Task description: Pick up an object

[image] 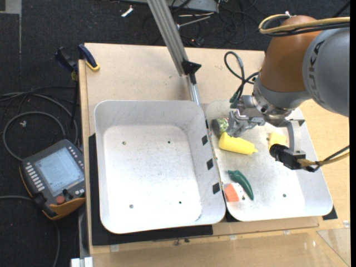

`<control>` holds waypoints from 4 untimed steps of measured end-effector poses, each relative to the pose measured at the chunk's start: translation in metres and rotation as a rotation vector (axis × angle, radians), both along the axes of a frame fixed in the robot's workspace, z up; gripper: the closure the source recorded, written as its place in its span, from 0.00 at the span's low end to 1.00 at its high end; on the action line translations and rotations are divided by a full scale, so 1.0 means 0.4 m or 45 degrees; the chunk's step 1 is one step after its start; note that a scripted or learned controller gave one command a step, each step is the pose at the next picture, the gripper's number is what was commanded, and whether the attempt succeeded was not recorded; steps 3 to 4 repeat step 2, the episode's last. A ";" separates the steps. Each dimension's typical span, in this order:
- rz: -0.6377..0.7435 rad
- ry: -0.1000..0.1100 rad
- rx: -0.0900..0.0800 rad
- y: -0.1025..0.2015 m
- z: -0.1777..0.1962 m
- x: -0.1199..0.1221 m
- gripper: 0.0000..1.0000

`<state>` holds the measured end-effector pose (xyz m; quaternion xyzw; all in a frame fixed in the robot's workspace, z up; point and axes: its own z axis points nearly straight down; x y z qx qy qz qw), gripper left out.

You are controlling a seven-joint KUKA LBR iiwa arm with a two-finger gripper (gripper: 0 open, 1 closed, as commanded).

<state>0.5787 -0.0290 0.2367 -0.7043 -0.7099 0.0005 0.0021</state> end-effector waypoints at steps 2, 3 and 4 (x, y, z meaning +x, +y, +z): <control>0.001 -0.001 -0.001 0.278 0.013 -0.086 1.00; 0.001 -0.001 -0.001 0.278 0.013 -0.086 1.00; 0.001 -0.001 -0.001 0.278 0.013 -0.086 1.00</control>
